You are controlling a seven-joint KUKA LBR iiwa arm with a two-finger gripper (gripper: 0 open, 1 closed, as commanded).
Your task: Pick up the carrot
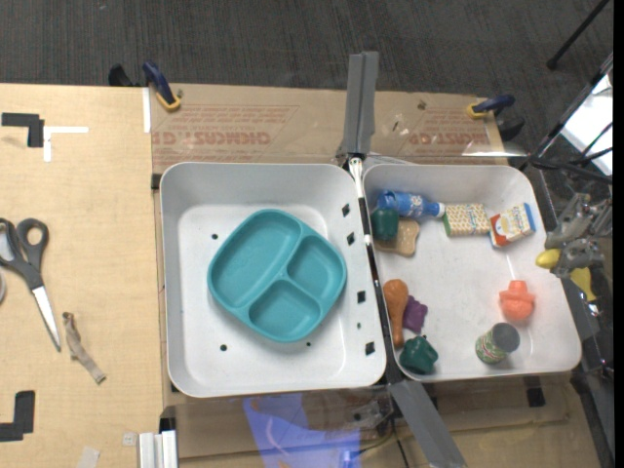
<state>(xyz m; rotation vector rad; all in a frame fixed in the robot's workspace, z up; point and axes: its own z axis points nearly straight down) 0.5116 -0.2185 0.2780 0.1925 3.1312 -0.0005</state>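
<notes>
The carrot [395, 307] is a slim orange piece lying lengthwise in the right bin [458, 291], tight against that bin's left wall. Its thicker end points to the back and its thin tip to the front. A purple toy [416, 314] touches its right side. A dark green toy [420, 356] sits just past its tip.
The right bin also holds a blue bottle [409, 203], a cracker box [466, 219], a red and white carton [514, 224], an orange toy [517, 301] and a small can [498, 344]. A teal divided plate [278, 274] lies in the left bin [185, 291]. Scissors [29, 261] lie on the bench at left.
</notes>
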